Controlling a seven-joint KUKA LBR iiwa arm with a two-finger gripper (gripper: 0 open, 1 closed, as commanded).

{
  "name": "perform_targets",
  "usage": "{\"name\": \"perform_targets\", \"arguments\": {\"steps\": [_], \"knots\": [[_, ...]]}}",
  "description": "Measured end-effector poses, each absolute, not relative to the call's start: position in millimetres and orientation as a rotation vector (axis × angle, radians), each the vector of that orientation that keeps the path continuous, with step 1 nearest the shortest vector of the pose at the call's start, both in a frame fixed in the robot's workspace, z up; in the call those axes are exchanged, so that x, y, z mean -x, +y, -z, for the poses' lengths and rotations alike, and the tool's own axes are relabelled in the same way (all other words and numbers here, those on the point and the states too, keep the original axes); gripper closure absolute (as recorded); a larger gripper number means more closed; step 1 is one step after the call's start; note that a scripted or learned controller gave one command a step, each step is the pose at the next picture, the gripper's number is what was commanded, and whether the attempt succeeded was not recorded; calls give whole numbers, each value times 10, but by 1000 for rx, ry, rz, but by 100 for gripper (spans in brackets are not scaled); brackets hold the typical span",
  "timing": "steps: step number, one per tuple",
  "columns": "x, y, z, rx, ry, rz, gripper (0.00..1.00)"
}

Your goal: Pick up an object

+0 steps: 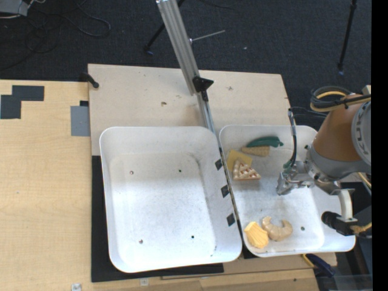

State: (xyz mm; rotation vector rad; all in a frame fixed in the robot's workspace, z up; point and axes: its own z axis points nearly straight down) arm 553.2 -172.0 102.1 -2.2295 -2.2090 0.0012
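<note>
Camera view: two white bins side by side, left bin in the frame's centre-left, right bin at centre-right. One arm, grey with an orange-brown section, comes in from the right edge; its gripper sits over the middle of the right bin, tip pointing down toward the bin floor. Can't tell how the gripper is set, the tip is too small and dark to read; nothing visible held in it. Object count in right bin: four. One green piece near the upper wall, one tan wedge-shaped piece just below it toward the divider, one yellow piece at the lower left corner, one pale beige lumpy piece touching the yellow one on its right. Relative to the gripper: wedge is left and slightly up, near; green piece is up-left; yellow and beige pair lie below and slightly left, apart from it. One slanted aluminium rail runs from top centre down to the gap between bins. No readable writing or labels.
</note>
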Motion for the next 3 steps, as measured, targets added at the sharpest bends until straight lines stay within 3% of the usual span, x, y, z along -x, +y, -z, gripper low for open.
{"name": "perform_targets", "arguments": {"steps": [3], "knots": [[-5534, -1678, -2704, 2223, -2226, 4, 100]]}}
